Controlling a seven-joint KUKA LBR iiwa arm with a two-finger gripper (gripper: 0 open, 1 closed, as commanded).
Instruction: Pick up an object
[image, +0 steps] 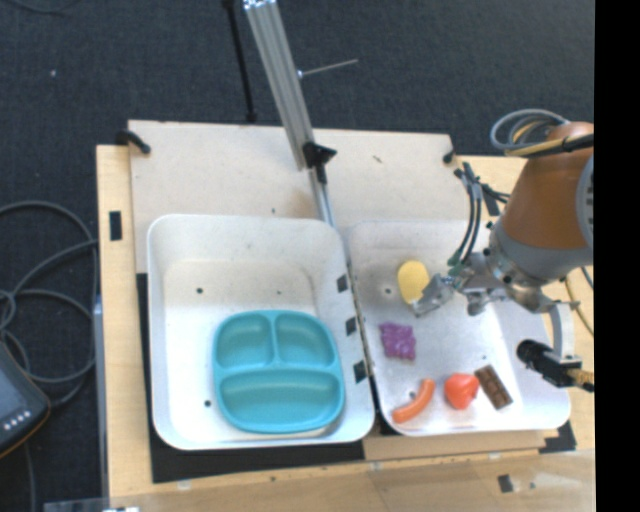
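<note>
The tool (437, 296) hovers in the right bin (520, 415), just beside the lemon (412, 279) near the bin's back edge; I cannot tell how it is set.

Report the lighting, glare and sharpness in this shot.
Camera view: bright, even light; the white bins look nearly washed out, with soft shadows along their walls. The whole frame is slightly soft. The arm looks hazy, and so does the gripper beside the yellow object.
</note>
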